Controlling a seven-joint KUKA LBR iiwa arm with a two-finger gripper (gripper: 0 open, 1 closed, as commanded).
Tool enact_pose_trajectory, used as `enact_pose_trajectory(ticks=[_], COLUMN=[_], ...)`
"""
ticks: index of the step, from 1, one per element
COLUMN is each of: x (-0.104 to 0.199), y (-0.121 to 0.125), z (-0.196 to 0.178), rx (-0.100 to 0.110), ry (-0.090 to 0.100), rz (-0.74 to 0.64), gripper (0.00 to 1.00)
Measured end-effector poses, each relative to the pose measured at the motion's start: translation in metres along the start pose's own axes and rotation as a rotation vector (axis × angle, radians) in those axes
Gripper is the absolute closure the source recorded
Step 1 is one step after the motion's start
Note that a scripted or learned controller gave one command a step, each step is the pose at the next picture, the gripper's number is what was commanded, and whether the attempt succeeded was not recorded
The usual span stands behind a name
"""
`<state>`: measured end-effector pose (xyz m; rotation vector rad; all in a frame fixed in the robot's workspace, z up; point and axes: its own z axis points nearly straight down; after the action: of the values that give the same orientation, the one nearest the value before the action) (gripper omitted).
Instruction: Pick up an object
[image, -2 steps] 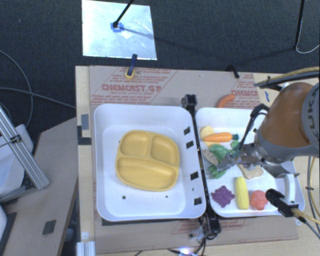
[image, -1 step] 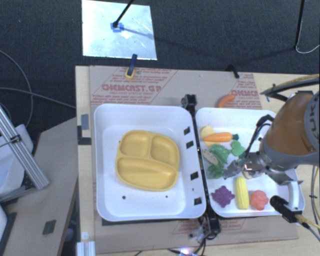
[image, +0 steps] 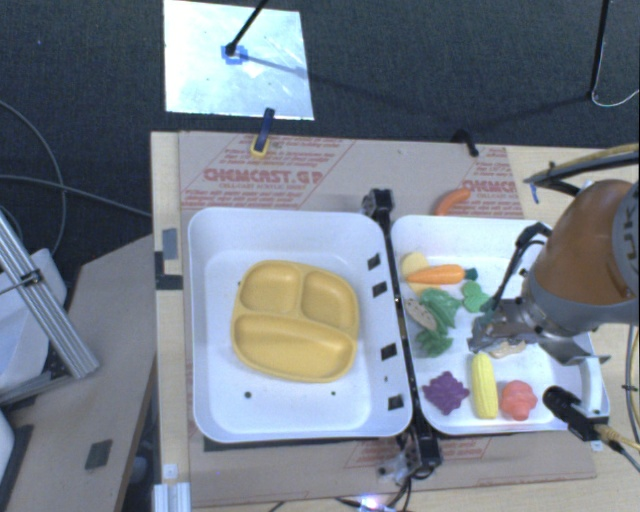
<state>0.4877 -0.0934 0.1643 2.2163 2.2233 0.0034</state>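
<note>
Left of the gripper (image: 497, 335), smooth glossy white plastic bins (image: 215, 400) and a matt yellow plastic tray (image: 295, 320). Underneath, brown printed cardboard (image: 300, 170). Farther away, a shiny metal sheet (image: 240, 60) on rough dark carpet (image: 80, 60).

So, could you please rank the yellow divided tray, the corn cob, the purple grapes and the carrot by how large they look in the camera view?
1. yellow divided tray, by far the largest
2. corn cob
3. carrot and purple grapes: too similar in apparent size to rank

Dark carpet floor (image: 80, 90), shiny metal sheet (image: 238, 60) at upper centre, tan bench (image: 165, 330), aluminium frame (image: 40, 300) at left edge
</note>
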Motion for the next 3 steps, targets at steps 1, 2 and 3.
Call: enact_pose_trajectory(ticks=[1, 2, 3], x=[-0.024, -0.048, -0.007], y=[0.000, 0.024, -0.001], z=[-0.069, 0.051, -0.016], rx=[-0.005, 0.008, -0.001], ry=[-0.003, 0.000, 0.001], rz=[0.003, 0.004, -0.004], gripper=[1.00, 1.00, 1.00])
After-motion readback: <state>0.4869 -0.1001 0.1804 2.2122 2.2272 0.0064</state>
